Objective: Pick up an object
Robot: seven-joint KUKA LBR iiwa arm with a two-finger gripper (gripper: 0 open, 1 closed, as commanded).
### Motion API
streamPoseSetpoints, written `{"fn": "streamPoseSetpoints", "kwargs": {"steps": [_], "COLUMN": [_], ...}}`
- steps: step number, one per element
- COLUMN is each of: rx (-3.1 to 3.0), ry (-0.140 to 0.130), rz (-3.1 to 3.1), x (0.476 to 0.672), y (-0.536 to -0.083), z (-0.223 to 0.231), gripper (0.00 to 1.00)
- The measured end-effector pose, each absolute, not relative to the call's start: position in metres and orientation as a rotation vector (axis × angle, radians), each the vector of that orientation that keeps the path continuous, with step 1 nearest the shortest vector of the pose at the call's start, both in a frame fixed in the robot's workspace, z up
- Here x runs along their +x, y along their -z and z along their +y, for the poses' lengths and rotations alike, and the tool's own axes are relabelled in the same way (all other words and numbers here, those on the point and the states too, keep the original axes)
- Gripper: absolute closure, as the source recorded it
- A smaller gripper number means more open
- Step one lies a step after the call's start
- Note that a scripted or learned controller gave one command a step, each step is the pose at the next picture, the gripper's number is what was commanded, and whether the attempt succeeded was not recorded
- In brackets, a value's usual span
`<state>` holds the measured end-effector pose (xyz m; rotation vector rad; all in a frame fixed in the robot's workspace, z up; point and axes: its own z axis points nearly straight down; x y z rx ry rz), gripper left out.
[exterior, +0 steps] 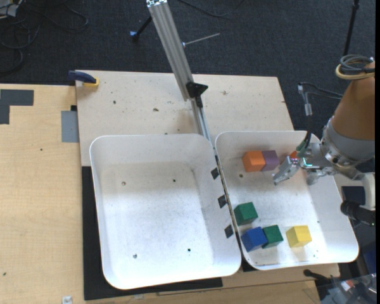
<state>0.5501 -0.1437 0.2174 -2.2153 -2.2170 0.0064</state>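
In the right bin [342,249] there are six small blocks, all cube-shaped with plain single colours. An orange block [254,161] and a purple block [270,159] lie touching each other in the far part of the bin. A green block [246,213] lies alone near the divider. In the near part, a blue block [254,238] and a second green block [273,234] touch each other, and a yellow block [298,235] is just beside them to the right.

The hand [299,171] of the arm [354,119] is above the right bin, just to the right of the purple block. Its metal fingers [284,172] point down and to the left toward the bin floor. No block is between them. Whether they are spread or pressed together I cannot tell, because they are small and partly blurred.

The left bin [107,163] has a white floor with some dark specks. Both bins stand on a light wooden worktop [133,106]. A slanted grey aluminium bar [172,43] rises over the worktop from between the two bins. A small blue and yellow tool [83,78] lies at the far left corner of the worktop. Cables lie on the dark floor [253,18] behind.
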Motion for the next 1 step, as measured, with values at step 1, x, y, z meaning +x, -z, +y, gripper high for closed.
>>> {"fn": "streamPoseSetpoints", "kwargs": {"steps": [1], "rx": [-2.221], "ry": [-0.002], "rz": [-2.217], "x": [0.5509], "y": [-0.2198], "z": [-0.1449], "gripper": [0.00]}}
